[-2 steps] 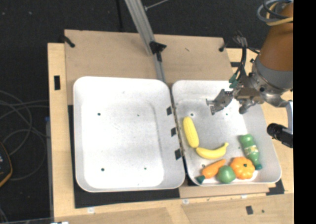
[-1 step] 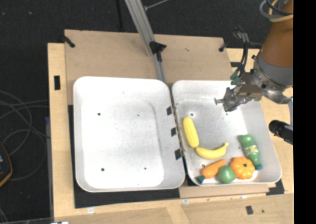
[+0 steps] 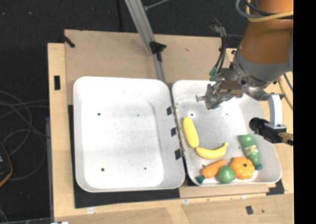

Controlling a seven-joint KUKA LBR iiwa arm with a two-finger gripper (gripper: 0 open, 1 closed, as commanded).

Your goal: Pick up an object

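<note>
Round green plastic fruit (image 3: 226, 174) sits crowded among neighbours, skip. Lone yellow oblong lemon-like piece (image 3: 190, 131) easier, just below-left of my metal two-finger gripper (image 3: 213, 100). Finger spread? Can't tell. Drop straight, centred.

The arm (image 3: 266, 25) is big and round, orange on top with a grey ring below. Thin grey cables loop over its top. Its gripper (image 3: 217, 94) is small, grey metal, with a green bit beside it.
</note>
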